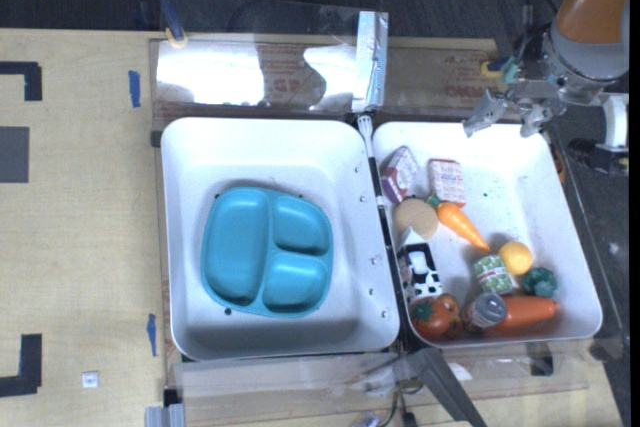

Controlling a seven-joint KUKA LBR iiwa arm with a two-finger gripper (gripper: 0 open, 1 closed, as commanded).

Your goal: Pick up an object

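With the gripper (508, 113) spread open and holding nothing over the right bin's (572, 215) far rim, tightly packed toys like the carrot (462, 223) risk a glancing, failed grasp.

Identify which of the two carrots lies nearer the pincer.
The smaller carrot, mid-bin beside the red-and-white packet; the bigger carrot lies along the bin's near edge.

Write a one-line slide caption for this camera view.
KUKA arm's gripper hovers over the right bin's far edge, toy food piled near; blue divided plate sits in left bin.
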